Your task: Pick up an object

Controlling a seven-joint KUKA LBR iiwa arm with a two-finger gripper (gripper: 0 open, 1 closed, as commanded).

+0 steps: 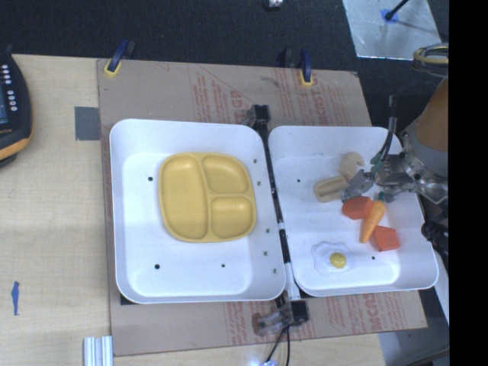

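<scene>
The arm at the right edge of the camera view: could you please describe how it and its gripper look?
The arm shows a rounded orange band above grey metal. Its gripper is a small dark-grey metal assembly with thin fingers, and a slim dark cable runs up beside it.

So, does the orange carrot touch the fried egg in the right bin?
Apart. The camera view shows bare white bin floor between the orange carrot-shaped toy and the white fried egg toy with the yellow yolk; the carrot lies higher, leaning toward the right.
</scene>
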